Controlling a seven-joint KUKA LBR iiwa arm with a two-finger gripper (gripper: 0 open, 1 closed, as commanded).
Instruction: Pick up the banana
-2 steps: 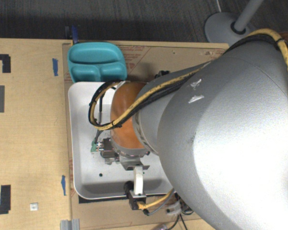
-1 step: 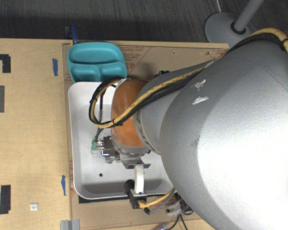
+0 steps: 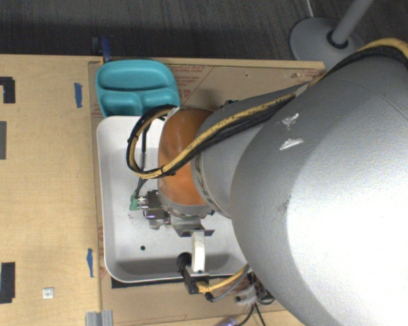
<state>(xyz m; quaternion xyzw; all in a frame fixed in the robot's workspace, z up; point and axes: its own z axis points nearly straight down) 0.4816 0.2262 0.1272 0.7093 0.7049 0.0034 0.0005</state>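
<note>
My arm's grey body and its orange band (image 3: 180,161) reach in from the right and hang low over a white bin (image 3: 115,182). Under the wrist, a metal part of the gripper (image 3: 153,208) shows over the bin's middle, with a small green piece at its left edge. The arm covers the right half of the bin and whatever lies beneath it. The bare white floor shows along the bin's left side and front.
A teal plastic object (image 3: 136,87) sits at the bin's far edge. A tiny dark speck (image 3: 143,248) lies on the bin floor near the front. Brown cardboard bench (image 3: 41,182) with black and blue tape marks spreads to the left.
</note>
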